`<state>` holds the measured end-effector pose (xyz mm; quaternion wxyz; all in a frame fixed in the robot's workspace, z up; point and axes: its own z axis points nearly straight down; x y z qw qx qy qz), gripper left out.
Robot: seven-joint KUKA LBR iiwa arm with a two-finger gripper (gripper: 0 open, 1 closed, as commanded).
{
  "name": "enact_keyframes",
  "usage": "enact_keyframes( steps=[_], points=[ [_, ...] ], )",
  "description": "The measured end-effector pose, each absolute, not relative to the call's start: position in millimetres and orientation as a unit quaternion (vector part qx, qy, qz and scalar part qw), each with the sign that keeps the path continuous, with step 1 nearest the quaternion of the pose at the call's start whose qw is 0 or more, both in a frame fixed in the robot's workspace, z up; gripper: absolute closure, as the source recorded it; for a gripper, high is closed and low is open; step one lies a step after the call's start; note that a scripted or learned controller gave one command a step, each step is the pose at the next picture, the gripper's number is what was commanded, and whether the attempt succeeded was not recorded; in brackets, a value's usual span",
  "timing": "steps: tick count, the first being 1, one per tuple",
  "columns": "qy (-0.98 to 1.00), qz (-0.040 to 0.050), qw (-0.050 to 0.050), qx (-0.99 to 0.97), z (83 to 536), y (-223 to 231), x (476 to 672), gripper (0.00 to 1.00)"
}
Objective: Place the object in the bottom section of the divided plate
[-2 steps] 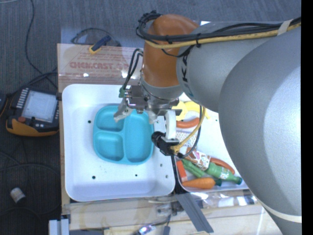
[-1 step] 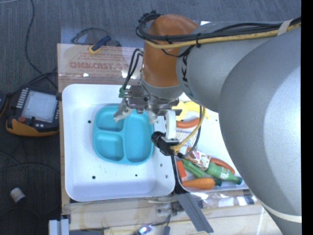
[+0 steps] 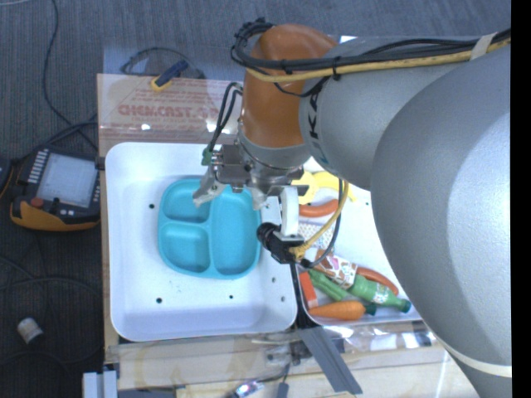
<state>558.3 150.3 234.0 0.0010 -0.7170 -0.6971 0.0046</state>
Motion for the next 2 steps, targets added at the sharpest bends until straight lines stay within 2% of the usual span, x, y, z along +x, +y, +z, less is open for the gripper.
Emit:
enact_keyframes(
  steps=[2],
  points=[
    [-0.697,0.0046,0.001,-0.717,234.0,150.3,558.3,0.0]
  ],
)
